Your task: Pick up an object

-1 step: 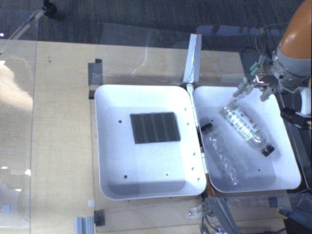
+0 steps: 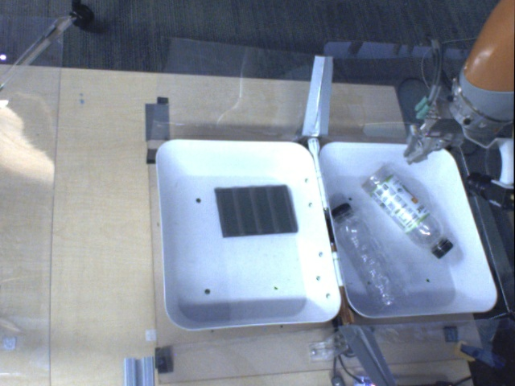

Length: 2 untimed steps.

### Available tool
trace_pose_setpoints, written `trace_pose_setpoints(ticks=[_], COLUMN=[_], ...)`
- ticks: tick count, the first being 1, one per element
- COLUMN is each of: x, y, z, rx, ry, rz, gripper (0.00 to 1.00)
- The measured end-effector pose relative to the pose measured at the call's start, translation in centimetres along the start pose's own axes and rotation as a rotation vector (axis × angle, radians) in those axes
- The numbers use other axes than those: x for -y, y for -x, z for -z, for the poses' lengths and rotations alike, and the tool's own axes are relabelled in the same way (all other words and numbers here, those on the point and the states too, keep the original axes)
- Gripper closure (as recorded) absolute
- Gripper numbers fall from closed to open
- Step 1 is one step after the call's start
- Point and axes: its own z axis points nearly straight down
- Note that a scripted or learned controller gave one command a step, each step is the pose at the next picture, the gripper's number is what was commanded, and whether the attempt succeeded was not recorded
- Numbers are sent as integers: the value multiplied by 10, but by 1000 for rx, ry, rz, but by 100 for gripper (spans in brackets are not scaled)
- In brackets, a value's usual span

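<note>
Bottles lying in right bin (image 2: 475, 292): clear one (image 2: 366, 252) at near left, cap (image 2: 340, 211) toward far side; labelled one (image 2: 402, 205) lying diagonal beyond it, cap (image 2: 442, 249) pointing right. Gripper (image 2: 418, 149) hovering at bin's far rim, fingers parted slightly, gripping nothing. Judging: labelled bottle nearer; closing across its narrow width, mid-label.

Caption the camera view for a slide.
End effector above right bin holding two clear bottles; left bin holds dark ribbed pad.

Pale wood bench (image 2: 80, 240); dark grey carpet floor (image 2: 241, 6) behind; glare at left.
</note>
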Motion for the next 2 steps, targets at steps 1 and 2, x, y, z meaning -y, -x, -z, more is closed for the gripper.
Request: trace_pose_setpoints(ticks=[1,2], x=[0,1], y=[0,47], z=[0,-68], rx=[0,1], ry=[0,-4], rz=[0,91], gripper=[0,0])
